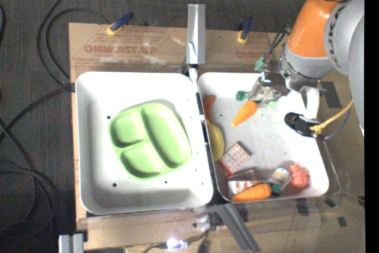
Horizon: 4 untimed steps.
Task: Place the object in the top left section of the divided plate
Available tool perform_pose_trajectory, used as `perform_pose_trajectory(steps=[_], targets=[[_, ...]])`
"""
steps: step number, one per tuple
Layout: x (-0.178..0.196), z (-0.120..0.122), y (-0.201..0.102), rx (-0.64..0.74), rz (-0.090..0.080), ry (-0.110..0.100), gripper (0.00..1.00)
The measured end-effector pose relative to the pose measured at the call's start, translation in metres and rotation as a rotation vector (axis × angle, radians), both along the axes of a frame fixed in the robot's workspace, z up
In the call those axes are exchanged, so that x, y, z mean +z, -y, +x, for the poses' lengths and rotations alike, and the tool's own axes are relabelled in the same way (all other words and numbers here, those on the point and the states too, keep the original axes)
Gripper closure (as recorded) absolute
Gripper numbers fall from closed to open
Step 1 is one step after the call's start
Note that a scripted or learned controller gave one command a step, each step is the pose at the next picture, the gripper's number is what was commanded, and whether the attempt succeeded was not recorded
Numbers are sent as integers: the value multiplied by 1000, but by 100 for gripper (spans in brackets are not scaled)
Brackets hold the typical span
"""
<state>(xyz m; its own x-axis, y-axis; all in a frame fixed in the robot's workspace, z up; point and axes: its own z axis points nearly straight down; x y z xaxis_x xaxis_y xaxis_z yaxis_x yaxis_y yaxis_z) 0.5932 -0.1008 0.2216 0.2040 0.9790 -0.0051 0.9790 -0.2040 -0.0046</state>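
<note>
A green divided plate (151, 139) lies in the left white bin (95, 92), its top left section (126, 127) holding nothing. An orange toy carrot (244, 113) lies tilted in the upper part of the right bin (323, 169). Its green leafy end points up and right. My gripper (265, 90) is right at that leafy end, touching or nearly touching it. The wrist hides the contact, so I cannot tell whether the carrot is gripped. The grey arm with its orange band (314, 18) comes in from the upper right.
The right bin also holds a yellow item (216, 140) against the divider, a small patterned box (235, 157), a second carrot (256, 191), and round toys (290, 178) at the front right. A black cable plug (296, 121) hangs beside the gripper.
</note>
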Motion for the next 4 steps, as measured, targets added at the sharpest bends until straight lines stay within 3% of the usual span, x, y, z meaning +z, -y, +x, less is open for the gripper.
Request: perform_pose_trajectory(steps=[1, 2, 3, 4], targets=[[-5, -18, -82, 125, 3, 2, 100], [-39, -25, -105, 70, 2, 1, 100], [-24, -45, -178, 141, 4, 1, 100], [-20, -88, -264, 63, 3, 0, 100]])
